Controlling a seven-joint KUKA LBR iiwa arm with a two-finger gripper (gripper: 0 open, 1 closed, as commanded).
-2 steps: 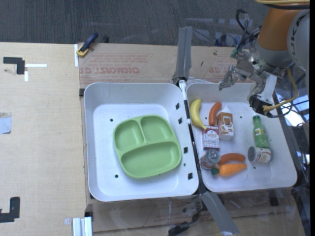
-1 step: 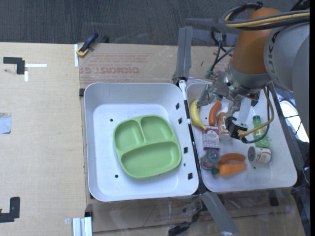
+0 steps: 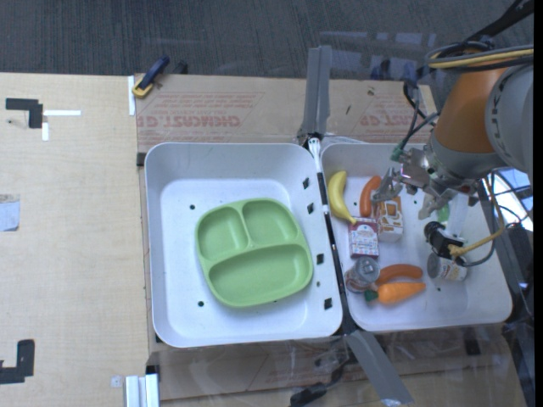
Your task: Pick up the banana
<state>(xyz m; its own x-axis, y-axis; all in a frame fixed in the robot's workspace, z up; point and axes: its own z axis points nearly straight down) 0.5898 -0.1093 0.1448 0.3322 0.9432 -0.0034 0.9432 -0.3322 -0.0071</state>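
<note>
Well, from where I sit the pick has not begun in any way I can check. The banana (image 3: 338, 195) lies in the right bin (image 3: 475, 316), at its left side just beside the wall shared with the left bin (image 3: 170, 227), running near-to-far with a slight curve. Nothing is gripping it and it rests on the bin floor. My gripper (image 3: 399, 185) hangs over the far middle of the right bin, right of the banana, above a small orange-and-white carton (image 3: 389, 219) and close to a red-orange piece (image 3: 368, 195) that sits between it and the banana. I cannot tell how the hand is set, wide or narrow; the wrist and cables clutter that spot, and I see nothing held in it. Near the banana's near end stands a small pink-and-white box (image 3: 364, 238), with a carrot (image 3: 399, 292) and another orange piece (image 3: 399, 272) nearer to me. The left bin carries a green tray (image 3: 254, 251), which plays no part in this. By my judgement everything is left: shift the hand left across the red-orange piece, line it across the banana's width, come down, close, and lift. The tight gap between banana and bin wall is what I would worry about, since one finger has to fit there.
</note>
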